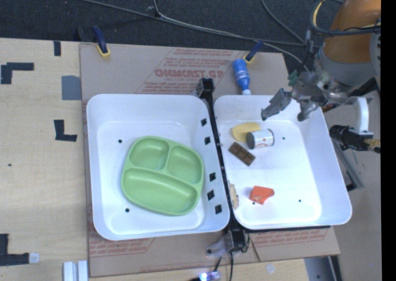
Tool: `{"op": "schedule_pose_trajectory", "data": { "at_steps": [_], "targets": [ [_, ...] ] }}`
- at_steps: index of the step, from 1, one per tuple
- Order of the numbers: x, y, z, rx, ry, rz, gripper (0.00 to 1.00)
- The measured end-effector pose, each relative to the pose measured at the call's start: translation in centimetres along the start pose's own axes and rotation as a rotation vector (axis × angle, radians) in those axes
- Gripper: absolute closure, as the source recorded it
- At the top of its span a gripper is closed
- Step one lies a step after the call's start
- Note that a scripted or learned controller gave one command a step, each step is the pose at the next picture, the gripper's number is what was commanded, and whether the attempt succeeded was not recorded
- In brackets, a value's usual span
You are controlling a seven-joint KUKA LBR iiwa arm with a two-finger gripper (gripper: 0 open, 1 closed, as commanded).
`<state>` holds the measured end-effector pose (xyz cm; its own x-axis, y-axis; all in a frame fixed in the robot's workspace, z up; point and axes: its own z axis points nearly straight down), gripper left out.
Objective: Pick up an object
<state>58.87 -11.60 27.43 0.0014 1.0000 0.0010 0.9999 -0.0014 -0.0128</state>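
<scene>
My gripper (291, 109) hangs open over the far edge of the right bin (322, 168), its two dark fingers spread with nothing between them. Just below and left of it lie a small silver can (260, 139) on its side and a yellow banana-shaped piece (244, 130). A brown chocolate bar (242, 153) lies slantwise next to them. An orange-red block (261, 194) sits nearer the front of the same bin. A thin tan item (234, 196) rests against the bin's left wall.
The left bin (105, 150) holds a green divided plate (163, 175). A blue and white bottle (242, 76) lies on the cardboard behind the bins. Black clips run along the divider (213, 150) between the bins. Cables cross the dark area at the back.
</scene>
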Motion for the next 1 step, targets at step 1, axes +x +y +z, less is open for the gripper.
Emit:
{"op": "schedule_pose_trajectory", "data": {
  "at_steps": [1],
  "targets": [
    [0.02, 0.18, -0.66, -0.011, -0.001, -0.003, 0.0]
  ]
}}
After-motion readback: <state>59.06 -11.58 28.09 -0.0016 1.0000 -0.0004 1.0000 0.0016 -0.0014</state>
